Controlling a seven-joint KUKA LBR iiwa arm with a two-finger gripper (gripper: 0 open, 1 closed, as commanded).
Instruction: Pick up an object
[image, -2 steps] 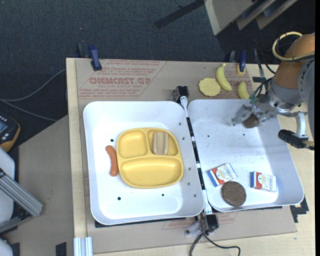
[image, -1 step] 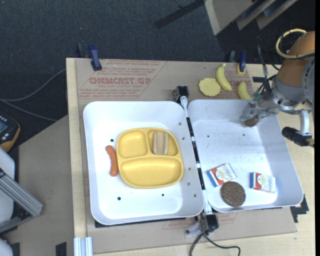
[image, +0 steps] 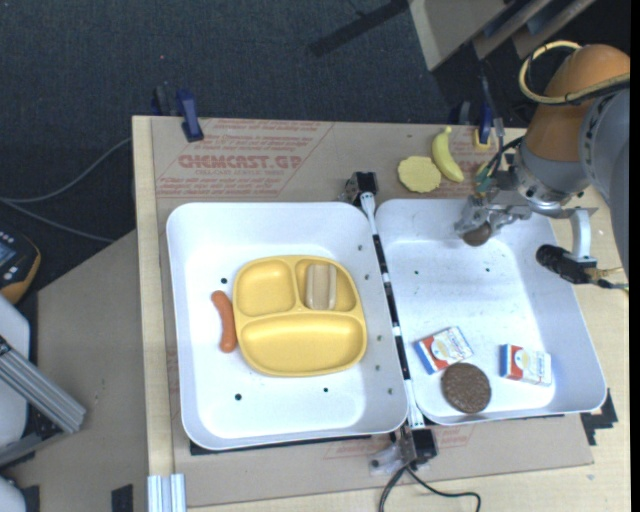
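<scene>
Gripper (image: 477, 230) hangs over the far left corner of the right bin (image: 560, 320); whether it grips anything I cannot tell. Near in that bin lie two small cartons (image: 443, 349) (image: 525, 364) and one brown cookie (image: 466, 387). In the left bin (image: 200, 380) sit one yellow tray (image: 295, 315) and one sausage (image: 225, 321). One banana (image: 447, 155) lies on the cardboard bench (image: 250, 160) beyond, above dark carpet (image: 200, 50).

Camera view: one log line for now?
gripper: upper right bin, fingers unclear | cookie, two cartons: near edge | tray: left bin
</scene>
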